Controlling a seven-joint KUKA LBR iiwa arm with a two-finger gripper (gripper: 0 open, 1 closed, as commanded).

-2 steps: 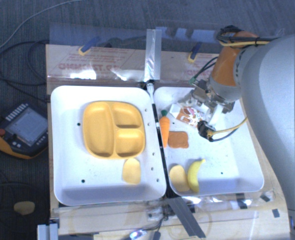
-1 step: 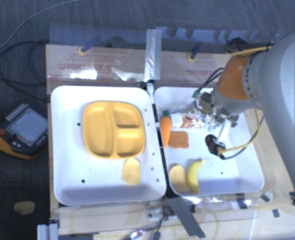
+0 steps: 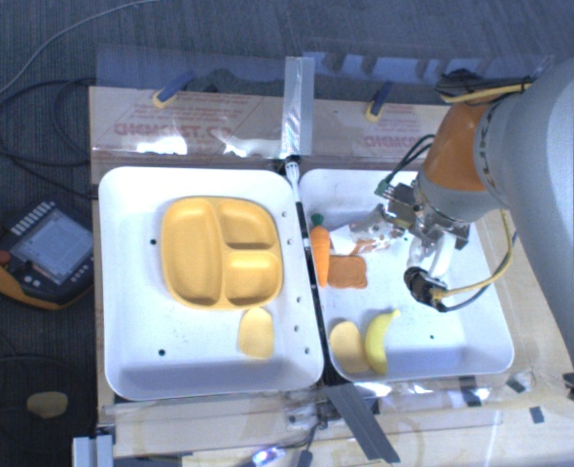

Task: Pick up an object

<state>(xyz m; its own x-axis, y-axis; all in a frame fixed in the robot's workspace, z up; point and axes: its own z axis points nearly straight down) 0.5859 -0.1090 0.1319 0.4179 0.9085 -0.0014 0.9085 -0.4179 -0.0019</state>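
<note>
The right bin (image 3: 482,343) holds an orange carrot (image 3: 319,251) against its left wall and a flat orange-brown piece (image 3: 346,273) beside it. A yellow banana (image 3: 377,340) and a pale yellow rounded piece (image 3: 344,344) lie near the front. My gripper (image 3: 373,237) hangs over the middle of the right bin, just above and to the right of the orange-brown piece. Nothing shows between its fingers. The grey arm with its orange band (image 3: 454,154) comes in from the right.
The left bin (image 3: 131,339) holds a yellow divided plate (image 3: 220,251) and a pale yellow piece (image 3: 256,334) in front of it. A black cable loop (image 3: 431,292) hangs off the wrist over the right bin. A handheld controller (image 3: 44,249) lies on the floor at left.
</note>
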